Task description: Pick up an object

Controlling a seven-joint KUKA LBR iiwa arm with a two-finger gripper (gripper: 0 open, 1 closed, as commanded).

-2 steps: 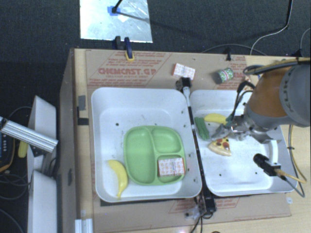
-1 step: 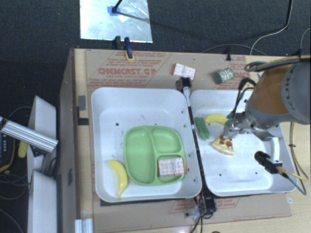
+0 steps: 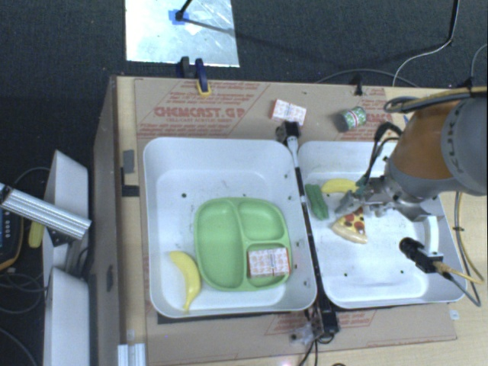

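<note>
In the right bin a toy pizza slice lies left of centre. Beyond it rests a small yellow piece, and a green piece leans along the bin's left wall. My gripper hangs low over the bin's left half, just above the pizza slice and beside the yellow piece. Nothing shows between its tips. In the left bin a green divided plate holds a red-and-white patterned packet, and a yellow banana lies by the plate's front left.
On the cardboard behind the bins sit another patterned packet and a small green can. A blue clamp grips the board's far edge. The grey and orange arm covers the right bin's far right corner.
</note>
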